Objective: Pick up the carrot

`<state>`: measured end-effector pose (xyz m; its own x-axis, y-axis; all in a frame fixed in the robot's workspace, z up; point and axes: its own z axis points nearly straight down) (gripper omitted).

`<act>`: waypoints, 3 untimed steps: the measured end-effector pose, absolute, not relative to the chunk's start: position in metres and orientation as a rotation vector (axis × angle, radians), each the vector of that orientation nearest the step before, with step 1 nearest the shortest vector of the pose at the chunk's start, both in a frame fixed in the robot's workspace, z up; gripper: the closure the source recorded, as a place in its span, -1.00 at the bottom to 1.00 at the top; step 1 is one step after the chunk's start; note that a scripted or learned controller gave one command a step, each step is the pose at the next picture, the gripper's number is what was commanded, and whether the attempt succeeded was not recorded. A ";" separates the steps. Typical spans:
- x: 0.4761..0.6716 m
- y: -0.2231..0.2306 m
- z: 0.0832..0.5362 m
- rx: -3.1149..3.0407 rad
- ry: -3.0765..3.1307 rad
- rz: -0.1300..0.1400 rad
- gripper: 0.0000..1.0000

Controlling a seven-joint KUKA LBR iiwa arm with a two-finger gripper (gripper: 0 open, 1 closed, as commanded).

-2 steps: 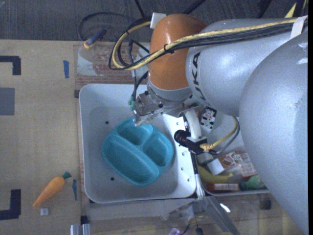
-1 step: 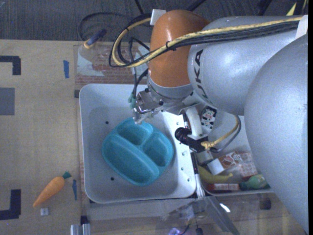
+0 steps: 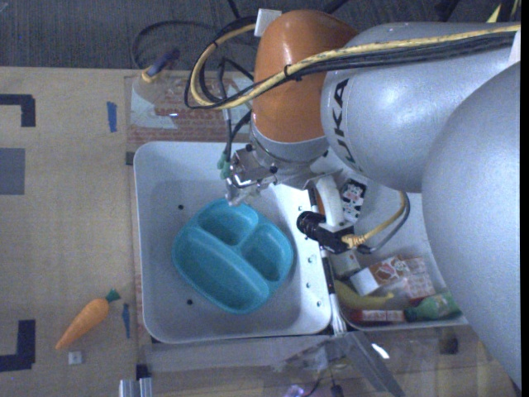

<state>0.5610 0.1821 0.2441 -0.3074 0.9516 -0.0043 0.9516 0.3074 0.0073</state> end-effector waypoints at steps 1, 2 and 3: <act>0.562 0.183 0.254 1.839 2.534 0.008 1.00; 0.562 0.184 0.264 1.834 2.535 0.010 1.00; 0.563 0.185 0.275 1.830 2.534 0.013 1.00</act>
